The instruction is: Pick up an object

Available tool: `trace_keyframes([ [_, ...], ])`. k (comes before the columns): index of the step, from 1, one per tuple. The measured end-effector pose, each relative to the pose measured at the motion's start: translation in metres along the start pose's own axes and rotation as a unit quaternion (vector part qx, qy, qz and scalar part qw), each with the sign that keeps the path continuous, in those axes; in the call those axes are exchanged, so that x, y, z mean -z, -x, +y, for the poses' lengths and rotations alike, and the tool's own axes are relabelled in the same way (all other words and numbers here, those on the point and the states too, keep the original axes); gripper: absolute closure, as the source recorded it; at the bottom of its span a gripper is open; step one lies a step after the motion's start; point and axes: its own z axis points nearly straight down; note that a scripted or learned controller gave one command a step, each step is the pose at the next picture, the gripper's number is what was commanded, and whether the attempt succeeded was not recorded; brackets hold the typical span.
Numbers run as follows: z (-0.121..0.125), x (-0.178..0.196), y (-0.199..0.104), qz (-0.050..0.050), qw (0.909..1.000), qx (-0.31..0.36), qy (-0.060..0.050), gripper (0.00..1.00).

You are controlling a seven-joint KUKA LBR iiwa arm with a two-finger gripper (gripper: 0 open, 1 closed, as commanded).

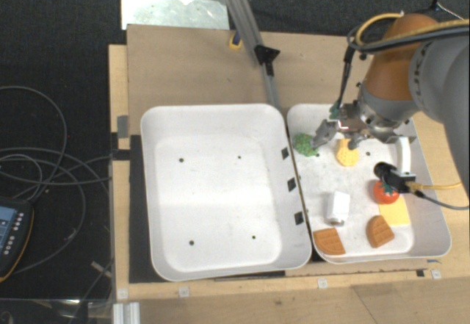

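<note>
- Where the bench reaches farthest left, the left bin [220,190] lies with its white floor bare, touching its neighbour along one long side.
- At the right bin [433,238], a green leafy toy [304,144] sits near the upper left corner.
- Just right of it hangs the gripper [337,134], its fingers spread fairly wide with nothing between them; one tip is close beside the green toy, the other near a yellow round piece [347,156].
- Lower down lie a white block [338,206] and an orange wedge [330,242] at the near edge.
- Further right are a brown wedge [380,231], a red tomato-like piece [386,192] and a yellow slab [397,213] touching it.
</note>
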Motion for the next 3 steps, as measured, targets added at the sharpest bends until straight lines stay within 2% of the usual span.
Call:
trace_keyframes([
  [1, 0.0, -0.052, 0.0, 0.0, 1.0, 0.0, 0.0, 0.0],
  [2, 0.002, -0.038, 0.0, 0.0, 1.0, 0.0, 0.003, 1.0],
  [3, 0.008, 0.012, 0.008, -0.001, 1.0, 0.0, 0.005, 1.0],
])
